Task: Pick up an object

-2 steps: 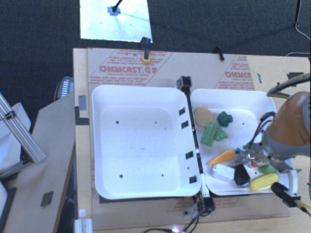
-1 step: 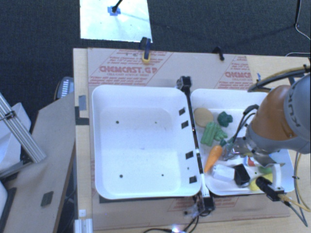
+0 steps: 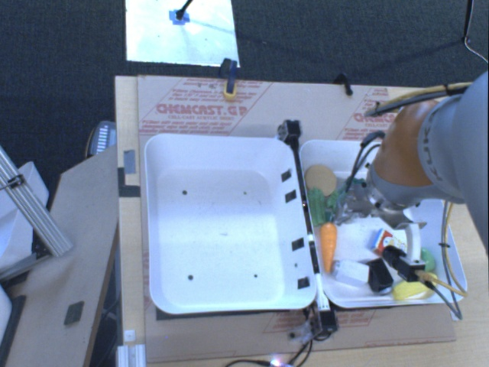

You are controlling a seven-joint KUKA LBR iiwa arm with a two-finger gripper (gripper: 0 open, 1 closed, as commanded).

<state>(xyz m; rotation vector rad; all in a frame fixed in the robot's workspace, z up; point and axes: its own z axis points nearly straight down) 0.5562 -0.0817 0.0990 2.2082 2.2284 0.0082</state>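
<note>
a: hovering over the right bin (image 3: 447, 228), are you?

b: yes. my end effector (image 3: 353, 209) hangs low in it, near the carrot (image 3: 328, 245), the green piece (image 3: 321, 203) and the tan round thing (image 3: 321, 180). my wrist hides whether it's open or closed, so i cannot tell.

a: which step?

b: i judge it the reach, nothing visibly held. more bits lie toward the bin's near corner.

a: next?

b: settling squarely on one object, likely the carrot, clear of the divider beside the left bin (image 3: 160, 228).
</note>
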